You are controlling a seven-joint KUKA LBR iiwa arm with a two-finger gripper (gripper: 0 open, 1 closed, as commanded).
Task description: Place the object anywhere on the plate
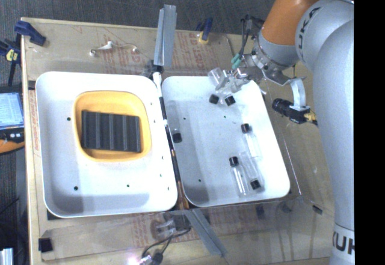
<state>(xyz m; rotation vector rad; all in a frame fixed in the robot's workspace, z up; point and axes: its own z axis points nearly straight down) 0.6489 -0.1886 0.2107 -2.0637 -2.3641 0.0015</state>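
While the arm (313,35) reaches in from the right, its gripper (221,91) hangs over the far edge of the right bin (198,137), jaws apart, gripping nothing. Wooden desk (90,38), dark carpet beyond. Two white bins. Left bin (54,137): one yellow plate (111,103) bearing one dark ribbed block (112,131). Right bin: two clear tubes (246,158) with black caps, side by side near the right wall.

Grey arm (325,77) in from the right, gripper (222,98) low, fingers apart.
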